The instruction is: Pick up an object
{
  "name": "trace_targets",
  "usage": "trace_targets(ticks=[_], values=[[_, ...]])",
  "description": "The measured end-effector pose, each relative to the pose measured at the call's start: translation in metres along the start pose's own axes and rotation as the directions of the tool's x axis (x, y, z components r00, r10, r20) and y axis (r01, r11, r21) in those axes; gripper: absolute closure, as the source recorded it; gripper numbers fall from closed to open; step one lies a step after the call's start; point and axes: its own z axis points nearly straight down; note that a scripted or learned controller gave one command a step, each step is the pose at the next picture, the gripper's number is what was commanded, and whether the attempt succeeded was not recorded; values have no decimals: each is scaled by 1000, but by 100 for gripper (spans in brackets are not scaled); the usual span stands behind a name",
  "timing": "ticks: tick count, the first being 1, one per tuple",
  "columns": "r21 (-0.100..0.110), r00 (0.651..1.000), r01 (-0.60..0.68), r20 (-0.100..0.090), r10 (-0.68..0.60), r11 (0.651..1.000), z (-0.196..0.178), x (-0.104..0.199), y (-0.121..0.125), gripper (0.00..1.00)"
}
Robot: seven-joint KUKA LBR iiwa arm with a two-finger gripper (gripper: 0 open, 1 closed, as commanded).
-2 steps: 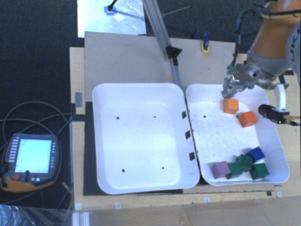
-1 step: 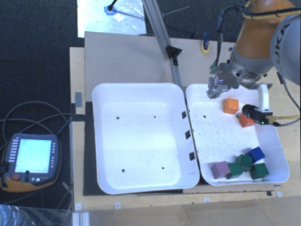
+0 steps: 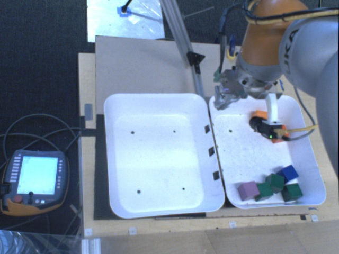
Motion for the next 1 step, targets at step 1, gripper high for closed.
trace_targets(ticks=[1], values=[[1, 1000, 0, -1, 0, 1000, -3, 54, -11, 100]])
